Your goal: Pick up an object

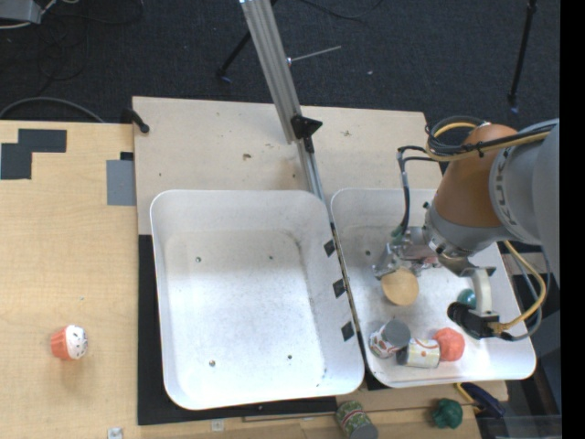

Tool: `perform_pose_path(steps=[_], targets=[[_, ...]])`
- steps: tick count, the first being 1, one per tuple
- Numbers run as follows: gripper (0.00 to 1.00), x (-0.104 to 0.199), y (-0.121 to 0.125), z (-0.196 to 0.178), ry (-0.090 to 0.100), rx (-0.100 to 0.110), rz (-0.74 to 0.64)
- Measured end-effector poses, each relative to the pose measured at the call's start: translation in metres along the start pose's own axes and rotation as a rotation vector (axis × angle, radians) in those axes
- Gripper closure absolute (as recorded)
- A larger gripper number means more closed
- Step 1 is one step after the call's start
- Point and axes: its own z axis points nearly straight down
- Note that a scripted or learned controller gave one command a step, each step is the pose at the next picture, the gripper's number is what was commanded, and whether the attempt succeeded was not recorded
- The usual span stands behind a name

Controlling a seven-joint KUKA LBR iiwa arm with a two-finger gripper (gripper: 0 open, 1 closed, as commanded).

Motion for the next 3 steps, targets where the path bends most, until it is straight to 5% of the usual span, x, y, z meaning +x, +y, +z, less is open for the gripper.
perform_pose_path(steps=[3], targets=[[1.0, -0.003, 0.016, -0.187, -0.002, -0.007, -0.007]])
